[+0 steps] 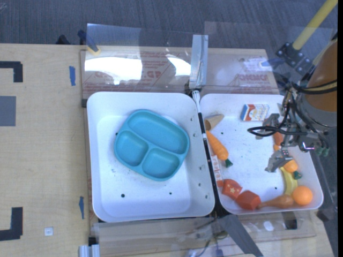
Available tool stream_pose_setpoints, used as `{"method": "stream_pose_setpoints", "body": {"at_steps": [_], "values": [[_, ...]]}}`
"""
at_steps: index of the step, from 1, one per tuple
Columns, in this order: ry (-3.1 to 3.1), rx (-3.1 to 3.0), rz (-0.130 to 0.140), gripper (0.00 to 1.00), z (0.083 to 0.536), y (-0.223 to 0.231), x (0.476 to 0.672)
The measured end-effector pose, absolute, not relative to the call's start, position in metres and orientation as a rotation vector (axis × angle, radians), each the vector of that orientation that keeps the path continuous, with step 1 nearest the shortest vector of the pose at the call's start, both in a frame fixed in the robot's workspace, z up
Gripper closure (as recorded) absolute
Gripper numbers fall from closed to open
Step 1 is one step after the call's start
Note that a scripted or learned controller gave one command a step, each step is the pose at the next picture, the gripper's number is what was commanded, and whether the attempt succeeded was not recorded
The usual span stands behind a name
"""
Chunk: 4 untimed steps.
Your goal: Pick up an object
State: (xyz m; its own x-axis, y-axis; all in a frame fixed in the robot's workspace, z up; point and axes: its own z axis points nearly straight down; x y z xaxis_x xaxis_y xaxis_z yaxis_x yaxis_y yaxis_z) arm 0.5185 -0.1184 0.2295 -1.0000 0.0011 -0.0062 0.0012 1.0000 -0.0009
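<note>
Camera view looks down on a wooden bench carrying two shallow white bins side by side. In the left bin sits a blue divided plate, alone and roughly central, so nothing there suits a small pick. All the loose toy food lies in the right bin, mostly drifted toward its walls: a carrot against the left wall, a beige cone-shaped piece just beyond it, a small white and red box at the far side, red pieces along the near wall, and a banana and an orange in the near right corner. The hand hangs low over the right side of this bin, cables trailing behind it, close to a small orange piece just beyond the banana. That placement suggests it is going for something in this cluster. Whether its fingers are apart or closed I cannot tell, nor whether anything sits between them. Crowding against the wall may make a clean grasp awkward.
</note>
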Motion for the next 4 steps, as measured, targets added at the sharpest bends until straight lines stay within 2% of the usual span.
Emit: {"method": "stream_pose_setpoints", "body": {"at_steps": [1, 2, 3, 4], "values": [[3.146, -0.001, 0.002, 0.0, 0.096, -0.185, 0.595], [3.13, -0.03, -0.004, 0.0, 0.089, -0.2, 0.562], [3.125, 0.147, -0.004, 0.0, 0.089, -0.195, 0.577], [3.122, 0.356, -0.002, 0.0, 0.089, -0.171, 0.642]]}}
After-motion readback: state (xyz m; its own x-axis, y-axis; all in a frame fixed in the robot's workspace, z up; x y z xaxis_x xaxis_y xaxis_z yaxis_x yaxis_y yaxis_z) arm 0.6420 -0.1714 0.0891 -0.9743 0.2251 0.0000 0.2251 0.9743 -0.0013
